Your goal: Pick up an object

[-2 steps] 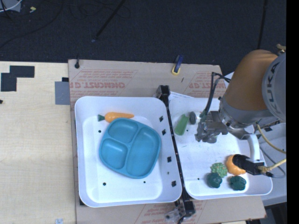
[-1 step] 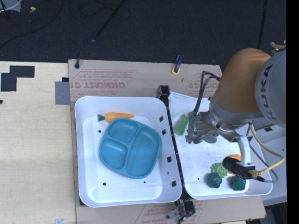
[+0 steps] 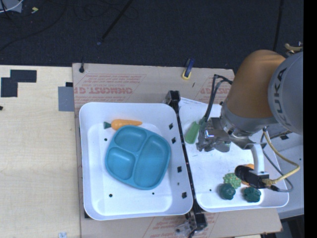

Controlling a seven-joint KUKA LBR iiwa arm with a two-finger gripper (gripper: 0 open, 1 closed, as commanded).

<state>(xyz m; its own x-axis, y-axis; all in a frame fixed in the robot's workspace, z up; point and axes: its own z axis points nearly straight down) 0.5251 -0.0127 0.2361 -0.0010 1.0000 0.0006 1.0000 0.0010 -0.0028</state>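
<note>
My gripper (image 3: 210, 144) hangs low over the right bin (image 3: 277, 202), near its upper left part. A light green oblong object (image 3: 191, 132) lies just left of it, close to the divider between the bins; I cannot tell whether they touch. Three green pieces sit near the bin's front edge: a dark teal one (image 3: 227, 191), another teal one (image 3: 251, 195) and a paler bumpy one (image 3: 231, 179). In the left bin (image 3: 94, 192) lie a blue divided plate (image 3: 138, 156) and an orange carrot (image 3: 126, 124).
The arm's orange band (image 3: 255, 86) and grey body cover the right bin's upper right. A black fitting with cables (image 3: 249, 176) hangs over the green pieces. Cardboard (image 3: 129, 86) lies under both bins, with a blue-and-yellow clamp (image 3: 187, 69) at its back edge.
</note>
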